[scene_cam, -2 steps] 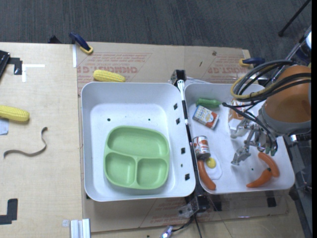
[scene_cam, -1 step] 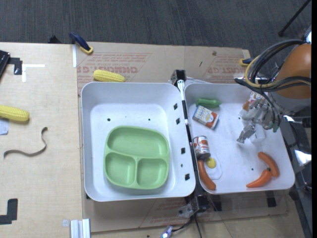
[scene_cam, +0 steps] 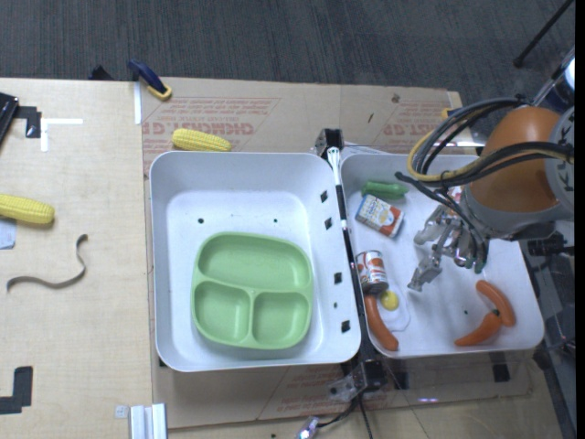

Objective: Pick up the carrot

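Camera view: at right of frame, the gripper (scene_cam: pixel 430 262) hovers spread and empty over the right bin (scene_cam: pixel 526 337). Lower right lies the carrot (scene_cam: pixel 482 327), touching a sausage (scene_cam: pixel 496 299); a descent might catch both.

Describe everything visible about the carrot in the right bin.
The carrot is orange, smooth and tapered, plastic-looking like toy food. It lies flat in the near right corner of the right bin, angled across the floor. Its thicker end meets or overlaps a curved orange-red sausage. The end effector hangs apart from it, farther back.
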Robot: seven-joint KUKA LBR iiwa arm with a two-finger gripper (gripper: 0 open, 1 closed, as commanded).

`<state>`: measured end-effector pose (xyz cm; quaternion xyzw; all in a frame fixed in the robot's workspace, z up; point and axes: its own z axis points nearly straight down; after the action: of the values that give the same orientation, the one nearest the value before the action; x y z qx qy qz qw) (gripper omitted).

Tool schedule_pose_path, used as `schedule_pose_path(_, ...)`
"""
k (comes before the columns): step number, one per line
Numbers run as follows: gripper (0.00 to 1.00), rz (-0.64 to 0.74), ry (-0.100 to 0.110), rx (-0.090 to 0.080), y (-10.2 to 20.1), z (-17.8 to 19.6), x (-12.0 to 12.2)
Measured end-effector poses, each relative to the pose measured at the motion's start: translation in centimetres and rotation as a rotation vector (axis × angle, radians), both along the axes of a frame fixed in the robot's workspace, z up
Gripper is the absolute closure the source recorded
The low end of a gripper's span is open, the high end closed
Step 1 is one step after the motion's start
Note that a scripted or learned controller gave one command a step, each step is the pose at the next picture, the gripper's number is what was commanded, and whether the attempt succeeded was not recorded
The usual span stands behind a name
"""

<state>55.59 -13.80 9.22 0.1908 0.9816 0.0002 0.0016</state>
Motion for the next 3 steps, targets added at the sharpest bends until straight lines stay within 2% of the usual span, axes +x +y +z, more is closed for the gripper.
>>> schedule_pose_path(1,0.0,0.126,0.002,0.0,3.9,3.3,-7.2)
schedule_pose_path(2,0.0,0.353,-0.001,-0.002,-0.2,0.0,-4.5)
schedule_pose_path(3,0.0,0.328,-0.002,-0.003,-8.5,1.1,-7.7)
